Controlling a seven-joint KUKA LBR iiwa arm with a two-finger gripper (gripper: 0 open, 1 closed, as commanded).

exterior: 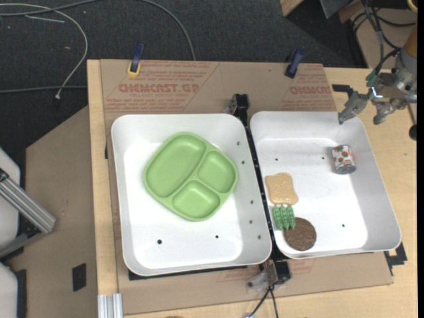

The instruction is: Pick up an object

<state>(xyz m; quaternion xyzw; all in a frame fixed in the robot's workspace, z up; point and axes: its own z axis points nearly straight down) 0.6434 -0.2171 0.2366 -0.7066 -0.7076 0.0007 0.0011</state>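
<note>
Claw (363,109) spread wide, grasping nothing, above right bin's (371,197) far corner; small can (342,158) just below it; toast (281,187), cookie (300,234) farther down-left.

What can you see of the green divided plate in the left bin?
The green plate is a pale lime, matte, plastic-looking tray with rounded corners and three compartments: one long section on its upper left, two smaller ones on the right and bottom. All three look empty. It lies flat, right side up, turned diagonally to the bin walls, around the middle of the left bin, a bit toward the far side. It rests on the bin floor, clear of the walls, with nothing else touching it.
</note>
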